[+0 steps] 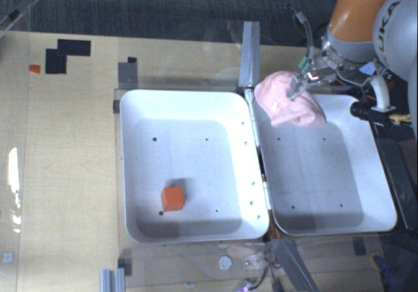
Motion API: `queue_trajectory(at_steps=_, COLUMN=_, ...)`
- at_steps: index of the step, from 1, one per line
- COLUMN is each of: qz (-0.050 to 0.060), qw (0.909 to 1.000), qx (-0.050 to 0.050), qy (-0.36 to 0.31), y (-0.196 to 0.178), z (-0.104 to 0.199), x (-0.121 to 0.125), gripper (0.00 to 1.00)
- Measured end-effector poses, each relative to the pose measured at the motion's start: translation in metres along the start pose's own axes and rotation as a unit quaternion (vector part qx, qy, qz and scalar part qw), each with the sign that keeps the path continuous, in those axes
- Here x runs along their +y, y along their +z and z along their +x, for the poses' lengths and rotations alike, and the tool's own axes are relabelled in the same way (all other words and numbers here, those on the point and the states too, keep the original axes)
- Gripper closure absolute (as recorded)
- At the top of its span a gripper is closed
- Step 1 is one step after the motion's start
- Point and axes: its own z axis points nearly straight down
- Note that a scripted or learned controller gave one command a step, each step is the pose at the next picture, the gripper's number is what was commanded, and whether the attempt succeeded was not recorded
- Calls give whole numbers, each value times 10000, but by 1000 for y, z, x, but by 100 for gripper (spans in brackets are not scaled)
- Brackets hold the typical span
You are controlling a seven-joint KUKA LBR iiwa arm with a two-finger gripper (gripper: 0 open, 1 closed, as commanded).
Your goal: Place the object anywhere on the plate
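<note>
A small orange block [173, 198] lies on the floor of the left bin [137, 153], near its front left. A pink plate [287, 106] is tilted up at the far left corner of the right bin [366, 173], partly over the bin's rim. My gripper [299, 90] is down on the upper right part of the pink plate, touching or very close to it. The gripper is far from the orange block, which lies in the other bin.
A grey post [247, 55] stands behind the divide between the two bins, just left of the plate. Black blocks [62, 55] and a small orange piece [34, 69] lie on the bench at far left.
</note>
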Motion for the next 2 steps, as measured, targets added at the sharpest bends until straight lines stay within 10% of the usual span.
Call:
queue_trajectory(at_steps=1, qz=6, qw=10000, qx=2, qy=-38, y=4, z=1, x=3, gripper=100)
queue_trajectory(at_steps=2, qz=0, qw=9788, qx=14, qy=-2049, y=15, z=50, x=-1, gripper=100)
